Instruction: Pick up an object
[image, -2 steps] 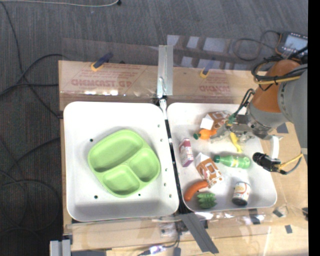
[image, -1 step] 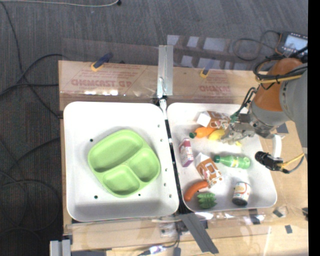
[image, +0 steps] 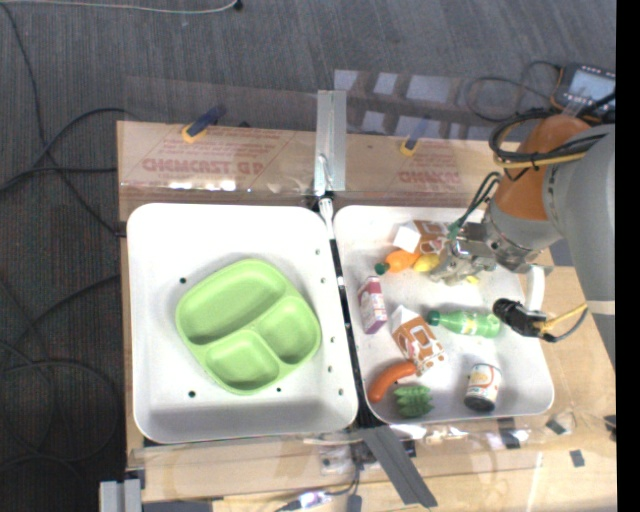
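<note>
Reaching into the right bin (image: 545, 395), my gripper (image: 458, 262) hovers near its back edge over a yellow fruit (image: 428, 264); whether it grips anything I cannot tell. Next I judge a clean descent.

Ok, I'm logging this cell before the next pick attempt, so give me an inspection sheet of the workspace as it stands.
Surface: bench with left bin and right bin, side by side.
Job's things: in the right bin, green bottle, pink bottle, orange-and-white carton, can, carrot, orange fruit.
Clutter: green divided tray in the left bin.
Gripper: gripper low over the right bin's far end, beside the orange fruit; finger state unclear.
Cables: black cables on the floor at left.
Surroundings: grey carpet; cardboard panels behind the bins.
</note>
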